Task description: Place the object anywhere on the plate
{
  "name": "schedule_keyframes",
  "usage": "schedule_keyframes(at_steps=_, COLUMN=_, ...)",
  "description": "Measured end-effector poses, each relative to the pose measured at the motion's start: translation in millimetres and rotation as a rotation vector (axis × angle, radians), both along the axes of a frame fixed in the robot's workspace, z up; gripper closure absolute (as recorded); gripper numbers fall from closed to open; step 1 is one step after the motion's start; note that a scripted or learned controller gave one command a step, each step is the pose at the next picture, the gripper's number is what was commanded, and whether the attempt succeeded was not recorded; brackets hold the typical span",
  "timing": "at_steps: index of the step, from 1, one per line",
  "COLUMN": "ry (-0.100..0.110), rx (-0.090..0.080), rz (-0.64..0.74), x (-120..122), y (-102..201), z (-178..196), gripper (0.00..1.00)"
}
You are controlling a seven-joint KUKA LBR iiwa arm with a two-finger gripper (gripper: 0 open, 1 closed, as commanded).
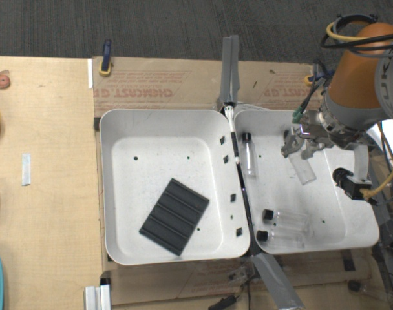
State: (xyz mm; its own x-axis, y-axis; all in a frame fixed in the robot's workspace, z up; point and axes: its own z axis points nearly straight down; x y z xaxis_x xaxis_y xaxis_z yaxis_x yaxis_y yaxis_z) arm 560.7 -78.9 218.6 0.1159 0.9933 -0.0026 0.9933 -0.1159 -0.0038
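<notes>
Fingers (pixel 309 150) clench the upper end of a clear plastic vial (pixel 305 173) hanging just below them, probably light, stiff and slippery, best gripped mid-body, with the black ribbed rectangular plate (pixel 175 216) well apart.

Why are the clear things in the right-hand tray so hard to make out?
Camera view: the clear plastic tubes with black caps are see-through against the glossy right white bin, which reflects overhead light; the ribbed dark grey rectangular plate in the left white bin stands out sharply; the gripper looks slightly soft.
</notes>
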Motion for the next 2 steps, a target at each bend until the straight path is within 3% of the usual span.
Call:
schedule_keyframes(at_steps=1, ry=-0.001, rx=0.000, rz=-0.094, x=82, y=69, z=-28, gripper=1.00)
schedule_keyframes(at_steps=2, ry=-0.001, rx=-0.001, rz=-0.176, x=89, y=124, z=10, gripper=1.00)
